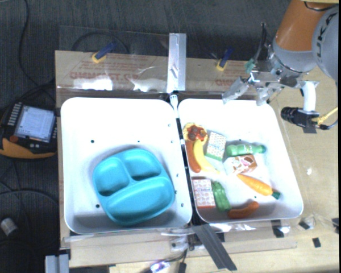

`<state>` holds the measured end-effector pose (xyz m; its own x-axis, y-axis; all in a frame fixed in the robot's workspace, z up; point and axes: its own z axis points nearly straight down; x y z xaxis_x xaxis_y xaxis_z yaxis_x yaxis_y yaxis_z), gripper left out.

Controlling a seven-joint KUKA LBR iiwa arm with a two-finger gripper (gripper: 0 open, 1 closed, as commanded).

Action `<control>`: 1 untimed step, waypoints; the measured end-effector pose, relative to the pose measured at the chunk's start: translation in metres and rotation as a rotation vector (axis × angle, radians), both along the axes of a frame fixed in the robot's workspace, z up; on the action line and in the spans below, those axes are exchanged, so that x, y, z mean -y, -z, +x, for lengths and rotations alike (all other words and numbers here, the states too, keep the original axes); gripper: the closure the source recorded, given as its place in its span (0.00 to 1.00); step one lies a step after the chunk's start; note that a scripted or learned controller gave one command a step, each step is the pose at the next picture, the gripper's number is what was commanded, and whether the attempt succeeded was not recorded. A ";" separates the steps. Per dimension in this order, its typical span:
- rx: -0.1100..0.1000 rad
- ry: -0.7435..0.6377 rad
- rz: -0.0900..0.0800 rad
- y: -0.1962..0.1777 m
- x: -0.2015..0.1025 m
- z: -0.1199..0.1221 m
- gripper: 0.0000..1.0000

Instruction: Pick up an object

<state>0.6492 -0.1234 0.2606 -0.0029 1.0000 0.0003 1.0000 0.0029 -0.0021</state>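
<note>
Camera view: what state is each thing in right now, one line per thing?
Gripper: open, above the right bin's far rim, holding nothing.
Blue divided plate: lying flat in the left bin, compartments bare.
Banana: lying in the right bin, against its left wall.
Carrot: lying flat.
Green bottle: on its side.

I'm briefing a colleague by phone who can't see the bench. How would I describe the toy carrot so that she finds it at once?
Start at the right-hand white bin, the one crowded with toy food. Look toward its near right part, just below the red and white carton. The carrot lies there at a slant: a plain orange cone with a small green tip, unlike the curved yellow banana on the bin's left side.
</note>
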 end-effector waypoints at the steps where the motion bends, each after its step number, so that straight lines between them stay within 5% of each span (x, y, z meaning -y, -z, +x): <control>1: -0.002 -0.036 0.000 0.101 -0.028 -0.076 0.00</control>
